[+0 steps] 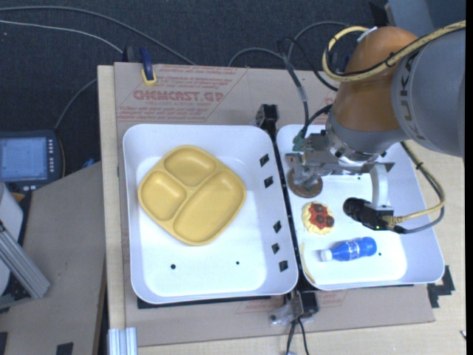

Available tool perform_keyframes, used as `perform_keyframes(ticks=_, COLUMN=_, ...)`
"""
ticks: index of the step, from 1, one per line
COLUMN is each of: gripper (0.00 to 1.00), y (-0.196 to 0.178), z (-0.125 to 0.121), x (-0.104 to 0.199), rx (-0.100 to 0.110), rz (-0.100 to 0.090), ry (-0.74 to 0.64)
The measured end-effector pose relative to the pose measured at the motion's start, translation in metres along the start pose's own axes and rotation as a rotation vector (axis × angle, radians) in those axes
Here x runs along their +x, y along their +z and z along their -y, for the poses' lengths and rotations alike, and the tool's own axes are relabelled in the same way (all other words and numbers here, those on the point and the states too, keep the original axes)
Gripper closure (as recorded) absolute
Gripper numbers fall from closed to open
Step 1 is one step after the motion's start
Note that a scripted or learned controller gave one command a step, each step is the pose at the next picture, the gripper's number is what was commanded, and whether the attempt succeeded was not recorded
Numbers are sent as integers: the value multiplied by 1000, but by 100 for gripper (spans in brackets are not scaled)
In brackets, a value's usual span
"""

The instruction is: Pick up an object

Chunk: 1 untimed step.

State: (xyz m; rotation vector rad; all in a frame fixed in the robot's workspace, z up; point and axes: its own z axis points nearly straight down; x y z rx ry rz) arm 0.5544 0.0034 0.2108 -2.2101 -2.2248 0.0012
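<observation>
I hung over the right bin [421, 268], my fingers [301, 181] too hidden to tell spread from pinched, judging myself mid-approach: next I needed to drop squarely onto the little pizza toy [318, 217] just below me.

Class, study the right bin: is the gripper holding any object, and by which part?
It cannot be told: the gripper sits low in the right bin, apart from the blue bottle.

Red block print on the brown board [185, 87] lying under the bins reads "CHEMCAST GP" in its largest line. Smaller red lines run above and below it, too fine to read. The small screen [26, 156] at the left shows nothing legible.
</observation>
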Motion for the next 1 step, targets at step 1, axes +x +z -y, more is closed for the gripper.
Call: perform_keyframes(ticks=1, gripper=100, y=-4, z=14, x=60, rx=0, rz=-1, ry=-1)
